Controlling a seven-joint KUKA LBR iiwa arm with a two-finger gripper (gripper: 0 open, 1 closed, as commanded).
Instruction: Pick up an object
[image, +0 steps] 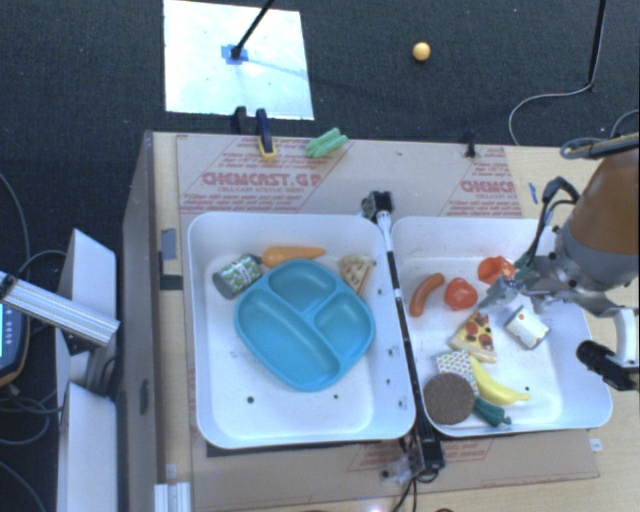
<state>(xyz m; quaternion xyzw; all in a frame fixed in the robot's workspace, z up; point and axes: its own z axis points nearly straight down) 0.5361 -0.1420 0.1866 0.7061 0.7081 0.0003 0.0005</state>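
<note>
I hang over the right bin (585, 400), my gripper (512, 292) low among the toy food so the fingers can drop around one piece. The white cup (526, 327) lies tipped just below me, the tomato (460, 293) to its left. How wide I stand, I cannot tell.

Plate (304, 322) in left bin (205, 300); banana (497, 386) in right bin (585, 400).
</note>
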